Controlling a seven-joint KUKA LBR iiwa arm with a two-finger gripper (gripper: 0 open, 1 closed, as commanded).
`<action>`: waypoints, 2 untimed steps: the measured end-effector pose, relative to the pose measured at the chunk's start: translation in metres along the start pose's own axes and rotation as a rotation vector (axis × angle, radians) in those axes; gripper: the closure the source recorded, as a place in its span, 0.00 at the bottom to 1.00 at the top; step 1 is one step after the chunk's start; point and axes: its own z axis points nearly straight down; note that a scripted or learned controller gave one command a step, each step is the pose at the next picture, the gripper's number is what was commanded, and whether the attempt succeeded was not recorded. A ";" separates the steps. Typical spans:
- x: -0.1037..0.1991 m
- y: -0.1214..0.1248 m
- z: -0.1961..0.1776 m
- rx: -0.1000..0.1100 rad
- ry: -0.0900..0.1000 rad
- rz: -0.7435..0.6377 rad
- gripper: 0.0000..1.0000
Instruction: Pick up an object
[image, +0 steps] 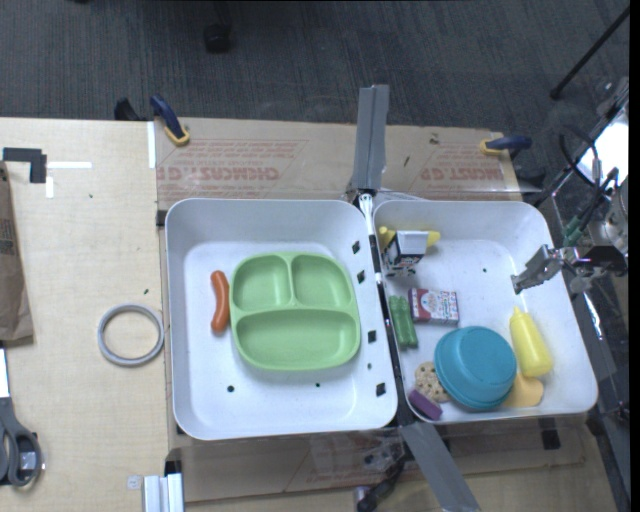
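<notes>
Dark carpet surrounds a pale wooden bench (80, 230) that carries two shallow white bins side by side. At the right rim of the right bin (480, 225) the gripper (535, 270) reaches in, a thin metal piece angled down toward the bin floor; whether it is spread or closed cannot be told from this view, and nothing is seen in its hold.

Nearest to it, just below, lies a yellow bottle (530, 342), resting against a blue bowl (476, 367) turned upside down. A yellow-orange lump (527, 392) sits under the bowl's edge. Further left are a small red carton (435, 306), a green stick (403, 321), a cracker (428, 377), a purple piece (425, 405), and up near the divider a small grey and yellow toy (406, 246).

The left bin (190, 390) holds a green divided plate (296, 311) with an orange sausage (219, 301) just beside it.

The bottle looks the likeliest pick: probably light, stiff plastic, smooth and rounded, so it may roll or slip. Taking it across its narrow width at mid-body seems best; the bowl is too broad for the fingers.
</notes>
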 end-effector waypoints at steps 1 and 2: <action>-0.038 -0.022 0.138 0.000 0.002 -0.032 0.00; 0.017 -0.019 0.126 -0.001 0.001 -0.079 0.00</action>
